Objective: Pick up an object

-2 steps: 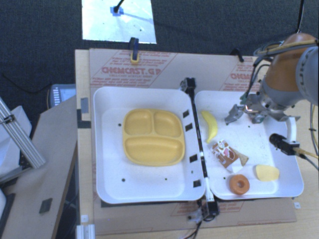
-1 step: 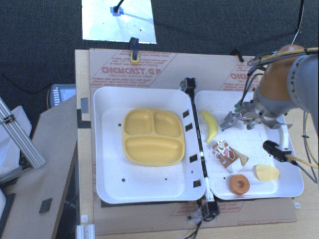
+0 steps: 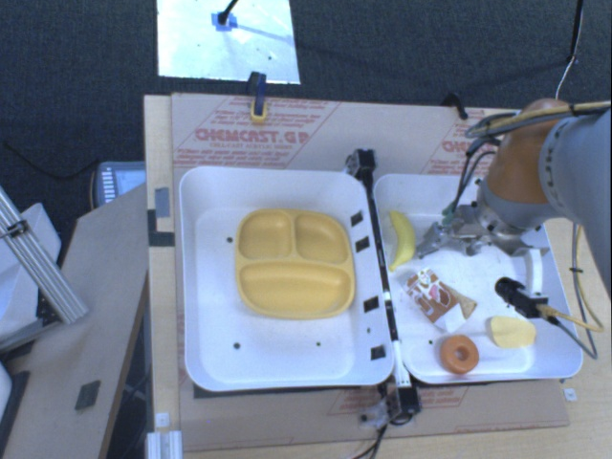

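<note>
Two shallow white bins sit side by side on the counter (image 3: pixel 159 304), on top of a sheet of printed cardboard (image 3: pixel 316 127). The left bin (image 3: pixel 206 352) holds one thing, a yellow tray (image 3: pixel 292 261) with three compartments, lying flat in the middle of the bin floor: two small compartments are on its far side and one long compartment is on its near side.

From the right, the grey arm (image 3: pixel 564 165) reaches over the right bin (image 3: pixel 411 347), and its orange band (image 3: pixel 521 165) is seen above the far right part of that bin. The pincer (image 3: pixel 430 242) is low over the far left part of the right bin and points to the left. Whether it is apart or together I cannot tell from this angle, and nothing is seen held in it.

Four small things lie in the right bin. A yellow banana (image 3: pixel 402 238) lies along the left wall, just beside the tip of the pincer. A white, brown and red packet (image 3: pixel 432 295) lies in the middle, nearer than the banana. A pale yellow wedge (image 3: pixel 512 331) rests toward the near right corner. An orange ring (image 3: pixel 459 354) lies close to the near wall, between the packet and the wedge.
</note>
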Controlling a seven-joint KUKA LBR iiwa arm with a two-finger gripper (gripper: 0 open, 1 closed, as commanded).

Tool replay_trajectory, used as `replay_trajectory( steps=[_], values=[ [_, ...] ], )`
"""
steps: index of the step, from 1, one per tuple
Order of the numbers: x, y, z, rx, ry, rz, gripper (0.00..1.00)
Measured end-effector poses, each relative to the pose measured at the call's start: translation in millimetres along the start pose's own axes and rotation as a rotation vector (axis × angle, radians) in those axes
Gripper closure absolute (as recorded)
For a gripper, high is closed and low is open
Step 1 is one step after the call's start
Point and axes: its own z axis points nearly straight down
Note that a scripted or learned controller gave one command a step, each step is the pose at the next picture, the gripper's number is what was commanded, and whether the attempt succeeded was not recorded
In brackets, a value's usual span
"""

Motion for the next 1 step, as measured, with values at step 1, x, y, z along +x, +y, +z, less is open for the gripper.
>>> replay_trajectory(
  steps=[1],
  values=[
    [-0.4, 1.4, -12.4, -0.004, -0.001, 0.001, 1.0]
  ],
)
